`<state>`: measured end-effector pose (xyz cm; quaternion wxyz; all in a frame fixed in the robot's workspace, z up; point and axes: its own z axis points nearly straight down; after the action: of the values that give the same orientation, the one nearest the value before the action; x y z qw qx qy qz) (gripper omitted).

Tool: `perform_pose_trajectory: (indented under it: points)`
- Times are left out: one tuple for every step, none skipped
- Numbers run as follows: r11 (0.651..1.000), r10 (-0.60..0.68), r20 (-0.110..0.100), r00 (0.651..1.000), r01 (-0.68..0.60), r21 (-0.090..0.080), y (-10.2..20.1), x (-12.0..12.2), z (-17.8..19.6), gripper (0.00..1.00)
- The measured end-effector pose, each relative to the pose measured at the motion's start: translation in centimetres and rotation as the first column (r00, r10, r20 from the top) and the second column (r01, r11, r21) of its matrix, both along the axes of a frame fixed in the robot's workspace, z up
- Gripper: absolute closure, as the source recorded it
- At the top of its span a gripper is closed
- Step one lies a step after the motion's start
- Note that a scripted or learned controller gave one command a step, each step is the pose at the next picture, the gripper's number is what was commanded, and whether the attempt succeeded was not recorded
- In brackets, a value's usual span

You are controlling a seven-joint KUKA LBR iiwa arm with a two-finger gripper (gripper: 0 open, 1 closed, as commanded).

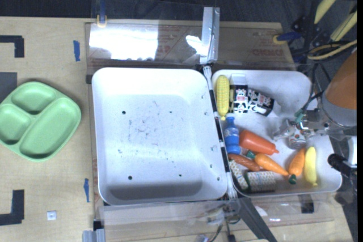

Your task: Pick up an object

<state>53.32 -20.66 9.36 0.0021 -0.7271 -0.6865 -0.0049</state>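
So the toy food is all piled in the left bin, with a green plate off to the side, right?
Not quite. The camera view shows the toy food, such as the corn and banana, in the right bin, not the left bin. The green plate does sit off to the side.

Left bin (108, 88): open floor, free access from above. Right bin (295, 83): crowded; corn (222, 94) and blue bottle (231, 139) line the shared wall, carrots (258, 143) and banana (310, 165) fill the front. Bare floor lies at its back right corner.
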Motion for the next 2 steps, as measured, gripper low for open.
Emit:
perform_pose_trajectory:
  points:
    - [0.984,-0.177,-0.003,0.984,0.177,-0.010,2.8,-0.7,4.0,0.00]
    - [0.984,-0.180,-0.001,0.984,0.180,-0.011,2.7,-0.7,5.0,1.00]
